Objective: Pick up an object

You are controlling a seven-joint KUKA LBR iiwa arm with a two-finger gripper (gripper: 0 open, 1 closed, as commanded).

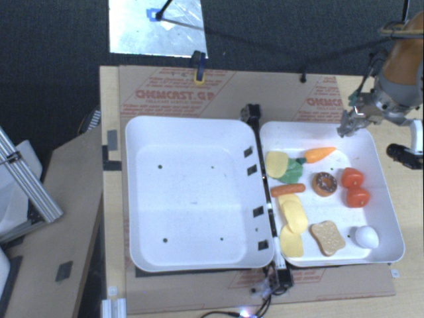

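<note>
Two shallow white plastic bins sit side by side on the cardboard-covered worktop (165, 88); the left bin (192, 194) shows a bare smooth floor, while the right bin (387, 197) carries all the toy food. Nothing has been lifted yet, so by my reading the task stands at its start: the pick itself, the lift and the carry are all left to do. The grey arm with its orange band (404, 61) reaches in from the right, and its pincer (349, 123) hangs over the far right corner of the right bin, above the rim and apart from every item. Whether the pincer is released or clenched I cannot tell at this size; nothing is seen between its tips.

The closest candidate is the orange carrot with a green stub (318, 154), tapered and glossy, lying just below the pincer. Beside it lie a yellow rounded slice (276, 163) touching a green leafy piece (291, 171), a slim red-orange sausage (287, 190), a brown ring doughnut with sprinkles (324, 183), and two shiny red tomato-like pieces (354, 187) stacked close together. Nearer the front are pale yellow oval chips (293, 224), a tan bread slice (328, 237) with a matte crust, and a smooth white egg (366, 236). All look like hard moulded plastic, likely slippery.
</note>
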